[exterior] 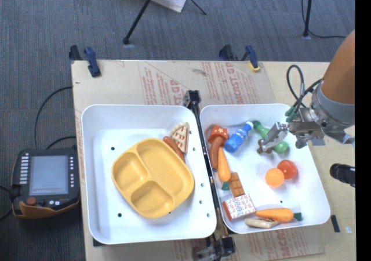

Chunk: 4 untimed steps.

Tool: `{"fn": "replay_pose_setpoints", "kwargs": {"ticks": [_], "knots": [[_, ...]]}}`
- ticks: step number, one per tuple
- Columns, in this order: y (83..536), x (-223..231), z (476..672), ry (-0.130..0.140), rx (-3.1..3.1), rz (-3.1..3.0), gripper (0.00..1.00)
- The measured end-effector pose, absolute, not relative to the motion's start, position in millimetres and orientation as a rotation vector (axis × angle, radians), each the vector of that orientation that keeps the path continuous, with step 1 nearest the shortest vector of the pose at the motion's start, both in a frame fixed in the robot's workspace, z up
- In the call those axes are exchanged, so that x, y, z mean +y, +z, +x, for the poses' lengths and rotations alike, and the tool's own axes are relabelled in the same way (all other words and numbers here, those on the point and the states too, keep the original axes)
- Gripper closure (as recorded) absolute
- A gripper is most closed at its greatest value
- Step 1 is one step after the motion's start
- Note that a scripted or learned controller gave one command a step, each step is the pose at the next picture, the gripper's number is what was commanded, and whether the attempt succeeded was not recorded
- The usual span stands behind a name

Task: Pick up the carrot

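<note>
Camera view shows two white bins side by side on the bench: the left bin [95,138] and the right bin [316,190]. The left bin holds one yellow tray [152,178] with three compartments, plus one pizza slice [182,136] and one sausage [172,145] just beyond the tray's far edge. The right bin holds the rest. There are two carrots: one carrot [276,214] lies flat near the bin's near wall, its green end pointing right, and a second carrot [223,165] lies lengthwise close to the left wall. Just left of the near carrot sits one red-and-white carton [238,206], with one pale, flat item [260,223] below the carrot that is too small to identify. One brown chocolate bar [235,184] lies between the carton and the second carrot. One blue bottle [237,137] with a white cap lies tilted near the far wall, beside one red-capped mushroom [217,133]. One orange [275,178] and one tomato [287,169] touch each other at mid-bin. The gripper [268,145] hangs over the right bin's far right part, above a green item [272,140], well apart from both carrots. Its fingers look slightly parted with nothing between them.
</note>
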<state>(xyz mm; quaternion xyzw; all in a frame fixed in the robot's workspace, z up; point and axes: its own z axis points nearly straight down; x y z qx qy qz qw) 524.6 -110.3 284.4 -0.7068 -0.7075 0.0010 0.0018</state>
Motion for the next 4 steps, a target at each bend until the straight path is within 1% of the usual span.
{"fn": "replay_pose_setpoints", "kwargs": {"ticks": [1,2,3,4], "knots": [[116.4,-91.7,529.3,0.005,-2.211,-2.223,0.00],[85.7,-94.3,561.2,0.005,-1.726,-2.620,0.00],[92.9,-81.4,480.6,0.005,-1.485,-2.763,0.00],[185.9,-40.8,531.2,0.007,-1.100,-2.939,0.00]]}}
